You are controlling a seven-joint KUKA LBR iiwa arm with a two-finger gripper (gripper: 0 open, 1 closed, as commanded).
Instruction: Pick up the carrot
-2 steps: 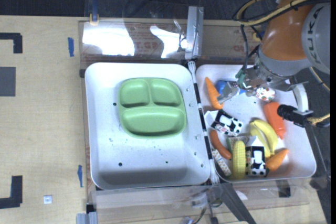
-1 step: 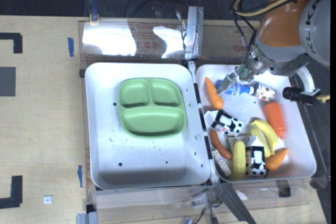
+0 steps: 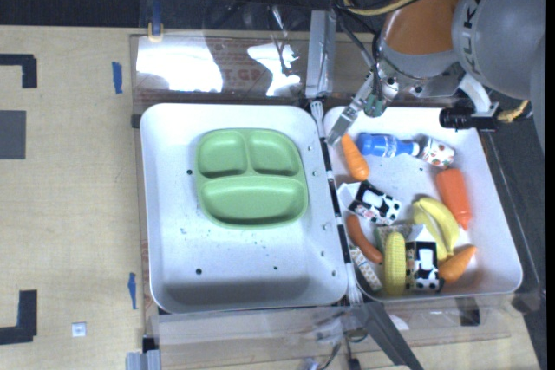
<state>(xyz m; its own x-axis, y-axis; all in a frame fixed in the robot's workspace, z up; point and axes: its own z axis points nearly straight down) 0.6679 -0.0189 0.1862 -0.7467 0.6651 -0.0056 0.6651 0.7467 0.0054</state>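
Lettering on the grey arm [image 3: 507,22] read "KU" — the rest of the name ran out of sight. Its tool [image 3: 340,127] hung at the upper left corner of the right bin [image 3: 499,212], just above the carrot [image 3: 352,157]; whether its fingers were apart or together could not be told. The carrot lay tilted near the bin's left wall, beside a blue bottle [image 3: 388,145] whose label was too small to read. Further down lay a black-and-white cow toy [image 3: 378,205], a banana [image 3: 438,223], a corn cob [image 3: 395,260] and a sausage [image 3: 363,238]. The left bin [image 3: 165,212] on the worktop [image 3: 69,186] held a green divided plate [image 3: 251,174].
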